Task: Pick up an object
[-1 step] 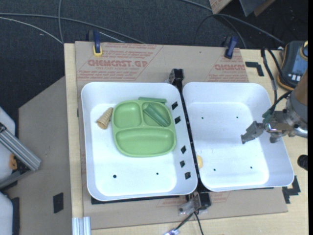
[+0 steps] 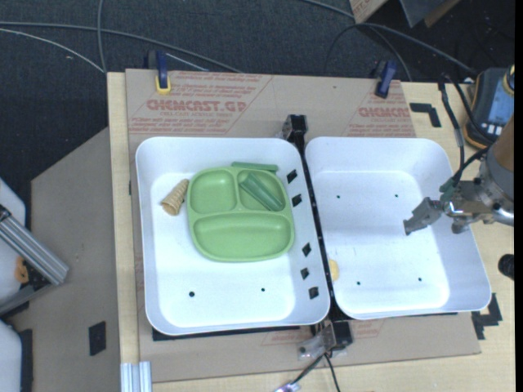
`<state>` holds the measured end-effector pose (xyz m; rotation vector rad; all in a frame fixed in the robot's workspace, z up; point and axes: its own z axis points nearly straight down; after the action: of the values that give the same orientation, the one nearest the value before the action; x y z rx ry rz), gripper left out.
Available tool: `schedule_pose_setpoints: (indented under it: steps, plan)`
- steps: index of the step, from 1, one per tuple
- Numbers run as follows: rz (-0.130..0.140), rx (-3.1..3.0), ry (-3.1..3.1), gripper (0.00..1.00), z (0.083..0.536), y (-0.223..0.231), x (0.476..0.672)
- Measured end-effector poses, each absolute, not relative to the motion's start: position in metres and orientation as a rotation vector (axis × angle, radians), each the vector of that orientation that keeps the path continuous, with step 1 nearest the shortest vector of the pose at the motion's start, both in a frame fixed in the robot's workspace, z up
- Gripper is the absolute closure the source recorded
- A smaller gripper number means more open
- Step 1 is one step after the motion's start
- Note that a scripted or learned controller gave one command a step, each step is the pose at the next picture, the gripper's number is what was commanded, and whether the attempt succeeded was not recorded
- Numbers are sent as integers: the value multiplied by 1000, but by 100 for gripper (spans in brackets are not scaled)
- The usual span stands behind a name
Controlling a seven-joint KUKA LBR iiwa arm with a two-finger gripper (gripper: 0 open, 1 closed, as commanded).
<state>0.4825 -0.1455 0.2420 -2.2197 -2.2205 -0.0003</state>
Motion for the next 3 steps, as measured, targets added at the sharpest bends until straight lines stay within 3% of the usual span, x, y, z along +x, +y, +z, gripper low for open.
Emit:
schedule_pose_setpoints:
  steps: [3]
  plan:
    - [3, -2216, -2216, 0, 97, -131, 491]
